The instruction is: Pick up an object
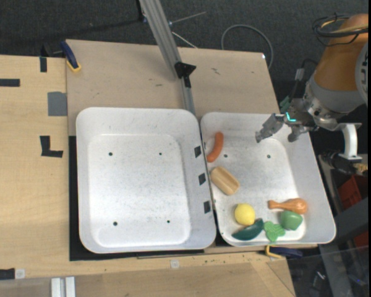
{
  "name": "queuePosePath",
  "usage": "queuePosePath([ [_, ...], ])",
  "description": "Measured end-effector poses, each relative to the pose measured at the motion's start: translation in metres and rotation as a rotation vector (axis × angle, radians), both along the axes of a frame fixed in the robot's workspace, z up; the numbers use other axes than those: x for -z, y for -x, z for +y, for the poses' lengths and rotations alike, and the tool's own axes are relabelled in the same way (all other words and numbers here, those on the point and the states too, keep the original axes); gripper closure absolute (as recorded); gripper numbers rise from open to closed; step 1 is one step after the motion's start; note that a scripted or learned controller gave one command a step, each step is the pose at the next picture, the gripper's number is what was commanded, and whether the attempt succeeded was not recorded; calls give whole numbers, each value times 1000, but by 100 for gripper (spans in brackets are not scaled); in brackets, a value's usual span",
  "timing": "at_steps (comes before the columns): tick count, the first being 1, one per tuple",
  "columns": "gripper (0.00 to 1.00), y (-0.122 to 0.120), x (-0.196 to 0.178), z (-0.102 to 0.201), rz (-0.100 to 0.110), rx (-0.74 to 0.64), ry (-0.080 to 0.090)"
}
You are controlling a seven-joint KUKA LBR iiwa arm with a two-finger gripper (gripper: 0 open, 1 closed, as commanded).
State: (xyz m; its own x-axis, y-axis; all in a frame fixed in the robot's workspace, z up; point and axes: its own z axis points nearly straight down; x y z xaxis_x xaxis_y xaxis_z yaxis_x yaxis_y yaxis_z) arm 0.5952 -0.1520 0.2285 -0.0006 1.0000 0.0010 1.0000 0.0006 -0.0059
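The gripper (277, 129) is seen at about two o'clock over the right bin (309, 166), with its jaws apart and nothing between them. No toy is touched yet.

Several toys could be picked. The sausage (215, 146) is at ten o'clock in that bin, and the bread roll (224, 180) is just below it. The lemon (245, 214), the chicken leg (289, 205) and the green pepper (290, 220) are crowded at five o'clock.

The sausage should probably be chosen, since it lies alone. It is best closed on across its thin side, from straight above.
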Motion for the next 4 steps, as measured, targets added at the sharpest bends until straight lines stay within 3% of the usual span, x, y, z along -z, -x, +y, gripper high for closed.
queuePosePath([
  [1, 0, -1, -3, 0, -4, -2, 1],
  [3, 0, -6, 111, -4, 1, 0, 1],
  [4, 0, -5, 142, -3, -3, -1, 2],
])
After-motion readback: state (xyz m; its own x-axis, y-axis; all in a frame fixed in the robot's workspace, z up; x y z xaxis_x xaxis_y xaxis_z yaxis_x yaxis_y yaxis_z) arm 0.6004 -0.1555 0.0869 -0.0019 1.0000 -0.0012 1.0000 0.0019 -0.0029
